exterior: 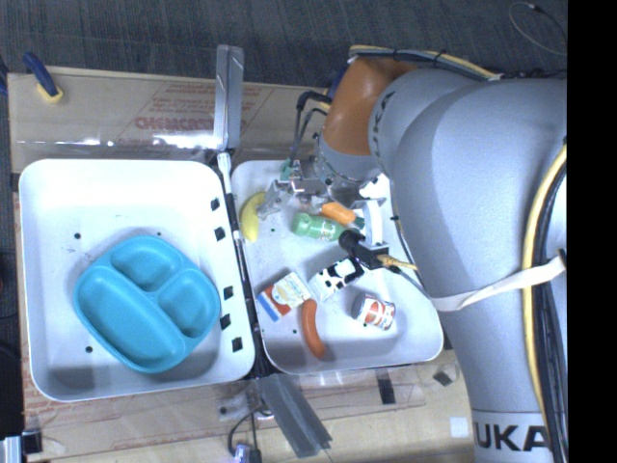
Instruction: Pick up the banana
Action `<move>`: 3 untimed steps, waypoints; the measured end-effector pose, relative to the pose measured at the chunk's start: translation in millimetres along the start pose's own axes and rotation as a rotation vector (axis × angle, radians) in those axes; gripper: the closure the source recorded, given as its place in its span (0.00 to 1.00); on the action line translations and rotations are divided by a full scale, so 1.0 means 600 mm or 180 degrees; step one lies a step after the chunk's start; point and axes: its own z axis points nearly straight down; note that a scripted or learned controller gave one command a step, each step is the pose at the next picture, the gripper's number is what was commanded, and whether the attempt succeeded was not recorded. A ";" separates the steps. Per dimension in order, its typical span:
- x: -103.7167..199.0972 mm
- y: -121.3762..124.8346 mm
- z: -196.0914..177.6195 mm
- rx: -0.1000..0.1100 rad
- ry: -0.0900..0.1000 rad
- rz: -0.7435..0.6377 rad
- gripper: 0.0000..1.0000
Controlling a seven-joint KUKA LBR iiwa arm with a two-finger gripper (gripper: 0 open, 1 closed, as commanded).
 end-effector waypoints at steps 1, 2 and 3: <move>0.002 -0.006 0.006 0.0068 0.0025 0.1132 0.00; -0.012 -0.003 -0.035 -0.0014 0.0018 0.1596 0.00; 0.004 0.008 -0.009 -0.0046 0.0017 0.1526 0.00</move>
